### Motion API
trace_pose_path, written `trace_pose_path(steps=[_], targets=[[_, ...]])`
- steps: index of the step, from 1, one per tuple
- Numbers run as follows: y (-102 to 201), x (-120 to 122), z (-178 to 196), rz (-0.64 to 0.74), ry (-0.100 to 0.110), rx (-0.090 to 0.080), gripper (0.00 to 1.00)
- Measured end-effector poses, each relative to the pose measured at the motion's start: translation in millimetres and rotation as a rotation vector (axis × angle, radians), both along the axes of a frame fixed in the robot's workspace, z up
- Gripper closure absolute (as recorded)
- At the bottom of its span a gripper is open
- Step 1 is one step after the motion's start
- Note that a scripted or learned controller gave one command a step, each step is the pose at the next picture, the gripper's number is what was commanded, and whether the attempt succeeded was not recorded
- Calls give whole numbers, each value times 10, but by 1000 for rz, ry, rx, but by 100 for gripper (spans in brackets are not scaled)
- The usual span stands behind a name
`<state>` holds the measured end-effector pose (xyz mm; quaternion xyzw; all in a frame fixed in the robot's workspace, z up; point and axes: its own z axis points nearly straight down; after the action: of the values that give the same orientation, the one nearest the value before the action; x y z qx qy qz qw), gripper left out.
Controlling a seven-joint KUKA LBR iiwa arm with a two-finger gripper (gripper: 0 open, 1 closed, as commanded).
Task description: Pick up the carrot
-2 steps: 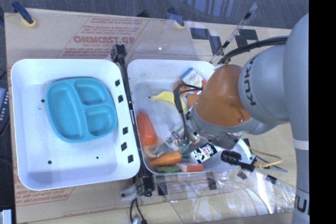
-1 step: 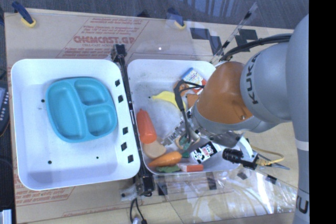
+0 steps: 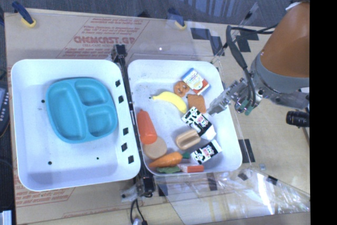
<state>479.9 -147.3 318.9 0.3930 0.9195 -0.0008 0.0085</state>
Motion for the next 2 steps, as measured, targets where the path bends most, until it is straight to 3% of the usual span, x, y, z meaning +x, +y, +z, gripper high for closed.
trace_pose_path(steps=[1,2], targets=[[7,-11,-43,0,9,3,0],[232,-38,-1113,204,25,10,0]])
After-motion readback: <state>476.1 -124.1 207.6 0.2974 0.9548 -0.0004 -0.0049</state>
